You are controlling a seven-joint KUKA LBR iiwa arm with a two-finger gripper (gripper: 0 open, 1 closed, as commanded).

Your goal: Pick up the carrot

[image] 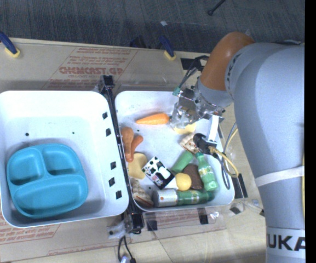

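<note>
An orange carrot (153,119) lies flat near the back of the right bin (129,100), its tip pointing left. My gripper (182,115) hangs just right of the carrot's thick end, low over the bin floor, beside a pale yellow item (183,128). Nothing shows between its fingers. The grey arm with its orange band (223,56) comes in from the right and covers the bin's back right corner.
The right bin also holds a brown drumstick-shaped toy (129,141), a black-and-white cow-patterned box (158,172), green bottles (205,177), a can (166,197) and a cracker (189,143). In the left bin (15,106) lies a blue divided plate (45,177).
</note>
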